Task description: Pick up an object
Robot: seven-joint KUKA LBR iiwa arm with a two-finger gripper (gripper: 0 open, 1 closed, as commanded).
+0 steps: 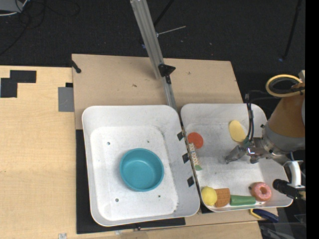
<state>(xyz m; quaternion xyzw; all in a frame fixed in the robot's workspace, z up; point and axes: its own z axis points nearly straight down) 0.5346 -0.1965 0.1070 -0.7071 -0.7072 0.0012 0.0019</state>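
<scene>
My gripper (pixel 239 153) hangs low over the middle of the right bin (pixel 219 116), at the end of the grey arm with its orange band (pixel 288 117) coming in from the right. A yellow oval object (pixel 237 130) lies just above the gripper in the picture, close to it; whether they touch I cannot tell. A red-orange ball (pixel 195 140) sits by the bin's left wall. Along the front edge lie a yellow lemon-like piece (pixel 209 195), an orange-brown block (pixel 223 197), a green piece (pixel 242 200) and a pink ring (pixel 260 191).
The left bin (pixel 99 121) holds a teal bowl (pixel 142 169). A slanted metal rail (pixel 149 34) rises behind the bins. Black clips (pixel 185 157) mark the divider between the bins. Bare bin floor lies left of the gripper.
</scene>
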